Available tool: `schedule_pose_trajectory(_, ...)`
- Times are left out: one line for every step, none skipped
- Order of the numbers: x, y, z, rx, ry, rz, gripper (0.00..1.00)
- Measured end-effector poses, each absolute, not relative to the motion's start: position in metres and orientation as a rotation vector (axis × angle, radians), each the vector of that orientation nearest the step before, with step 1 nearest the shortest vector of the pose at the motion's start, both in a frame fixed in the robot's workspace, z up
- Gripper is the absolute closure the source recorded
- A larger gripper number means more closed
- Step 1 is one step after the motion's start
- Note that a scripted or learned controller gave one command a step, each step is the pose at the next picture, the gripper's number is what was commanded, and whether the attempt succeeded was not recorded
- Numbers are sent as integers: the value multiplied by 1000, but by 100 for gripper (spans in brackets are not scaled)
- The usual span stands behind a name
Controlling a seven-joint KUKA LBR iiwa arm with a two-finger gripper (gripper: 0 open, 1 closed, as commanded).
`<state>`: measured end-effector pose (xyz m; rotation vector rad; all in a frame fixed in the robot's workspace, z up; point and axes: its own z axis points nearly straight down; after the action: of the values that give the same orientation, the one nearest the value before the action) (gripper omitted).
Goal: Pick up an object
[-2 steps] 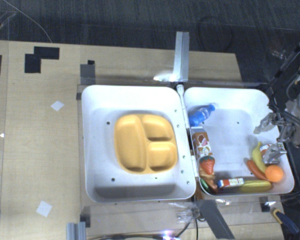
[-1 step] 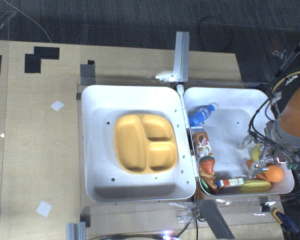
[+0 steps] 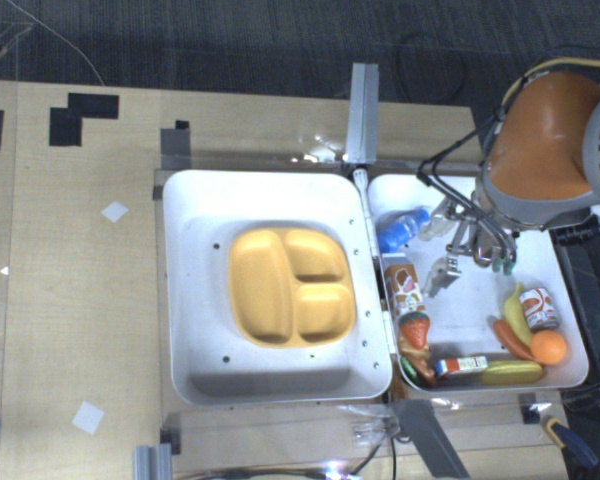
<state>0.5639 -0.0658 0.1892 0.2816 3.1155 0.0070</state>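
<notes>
My gripper [image 3: 470, 266] hangs over the middle of the right bin [image 3: 570, 268], open, with bare bin floor showing between its fingers. A clear bottle with a blue label [image 3: 400, 230] lies just to its left. A brown snack packet [image 3: 404, 288] and a strawberry toy [image 3: 413, 333] lie along the bin's left wall. To the gripper's lower right are a small can [image 3: 539, 309], a banana [image 3: 515, 314], a carrot [image 3: 511, 338] and an orange [image 3: 548, 348]. A marker-like tube [image 3: 464, 365] and a yellow pod [image 3: 510, 372] rest at the front wall.
The left bin [image 3: 195, 268] holds a yellow divided plate [image 3: 290, 286]. A metal post [image 3: 362, 113] stands behind the wall between the two bins. The arm's orange band [image 3: 545, 133] overhangs the right bin's back right corner.
</notes>
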Motion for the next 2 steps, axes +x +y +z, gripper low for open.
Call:
schedule_pose_trajectory(530, -158, 187, 133, 3130, -4, 0)
schedule_pose_trajectory(531, -155, 187, 124, 3131, -1, 0)
